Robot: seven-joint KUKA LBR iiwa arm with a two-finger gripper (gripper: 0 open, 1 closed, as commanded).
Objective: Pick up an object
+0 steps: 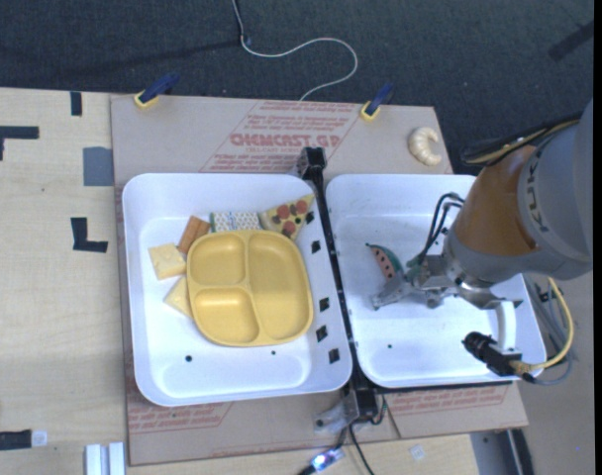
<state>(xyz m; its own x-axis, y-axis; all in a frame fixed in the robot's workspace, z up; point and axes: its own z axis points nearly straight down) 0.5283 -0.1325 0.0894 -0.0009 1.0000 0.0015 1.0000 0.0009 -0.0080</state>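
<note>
yellow divided plate (250,287), white bins (152,364), grey arm (568,206) with orange band (494,206)

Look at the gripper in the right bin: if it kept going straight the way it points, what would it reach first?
The gripper points left across the right bin. The small striped toy lies just beside that line, so probably the divider between bins; depth is unclear.
</note>
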